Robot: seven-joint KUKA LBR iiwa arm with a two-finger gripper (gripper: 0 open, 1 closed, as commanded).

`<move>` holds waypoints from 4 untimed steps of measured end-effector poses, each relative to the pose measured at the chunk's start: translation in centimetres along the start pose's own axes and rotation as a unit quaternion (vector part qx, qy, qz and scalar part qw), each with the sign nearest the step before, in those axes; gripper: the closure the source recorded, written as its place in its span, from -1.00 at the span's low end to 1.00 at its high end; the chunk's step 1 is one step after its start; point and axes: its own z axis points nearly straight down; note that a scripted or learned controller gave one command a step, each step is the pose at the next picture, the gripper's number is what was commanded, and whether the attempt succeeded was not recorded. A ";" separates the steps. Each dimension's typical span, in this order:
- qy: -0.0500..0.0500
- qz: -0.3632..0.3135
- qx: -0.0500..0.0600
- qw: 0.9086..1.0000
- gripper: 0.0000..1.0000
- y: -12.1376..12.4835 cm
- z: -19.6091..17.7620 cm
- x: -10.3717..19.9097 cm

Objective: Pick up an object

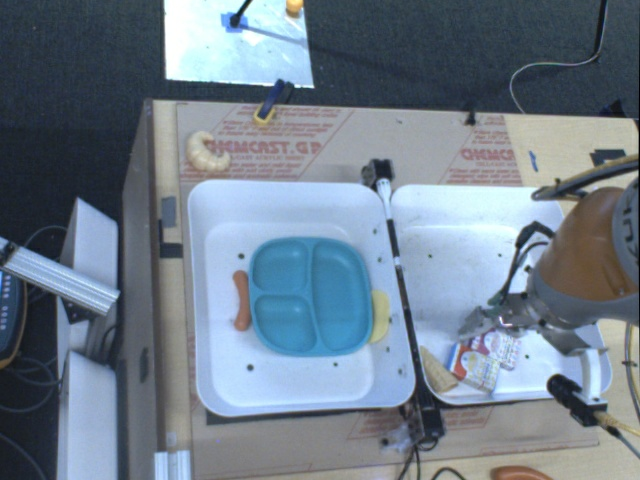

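Grey two-finger gripper (487, 318) low over the right shallow white plastic bin (450, 218), fingers spread and pinching nothing. Just beside it toward the bin's near wall: 1 flat red-and-white printed packet (483, 360), touching a tan wedge-shaped piece (436, 369). Likely failure: closing short of the packet, or sliding off its flat face.
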 end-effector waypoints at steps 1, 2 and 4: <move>0.001 -0.002 -0.002 1.000 1.00 0.2 -1.1 0.1; 0.001 -0.003 -0.002 1.000 1.00 0.1 -10.0 11.9; 0.000 -0.003 -0.001 1.000 -1.00 14.0 -10.0 9.5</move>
